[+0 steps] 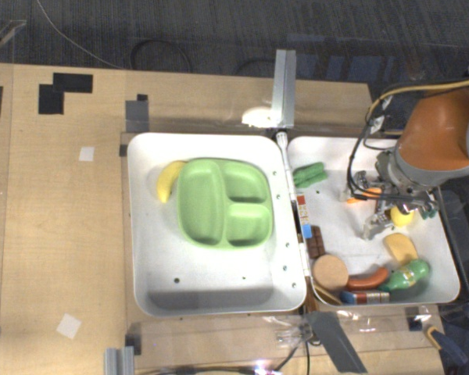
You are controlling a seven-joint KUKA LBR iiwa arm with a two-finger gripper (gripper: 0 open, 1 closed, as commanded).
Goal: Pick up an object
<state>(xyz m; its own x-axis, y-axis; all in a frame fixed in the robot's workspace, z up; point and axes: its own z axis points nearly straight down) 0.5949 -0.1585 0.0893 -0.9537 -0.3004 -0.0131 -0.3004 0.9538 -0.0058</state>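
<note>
Here we look down on one wooden worktop [55, 233] bearing two shallow white bins side by side: a left bin [152, 287] and a right bin [336, 151].

In the left bin we count two things. One green divided tray [223, 201] with three compartments lies near the middle, and one yellow banana [168, 180] rests against its left edge, its long axis running roughly up and down the picture with a slight curve.

One grey arm with an orange band [438, 135] reaches over the right bin, and its gripper [391, 213] hangs low above the bin floor on the right side. We cannot tell how the gripper stands, nor whether anything sits between its parts; a small yellow piece [403, 217] shows just beside it.

In the right bin we count one green block [309, 174] near the upper left, tilted with its long axis rising to the right. Along the bottom lie one round tan disc [330, 272], one red sausage-shaped piece [367, 278] lying nearly level, one green piece [410, 274], and one yellow-orange block [401, 248] just above it. One brown bar [316, 243] lies along the left wall, pointing up and down.
</note>
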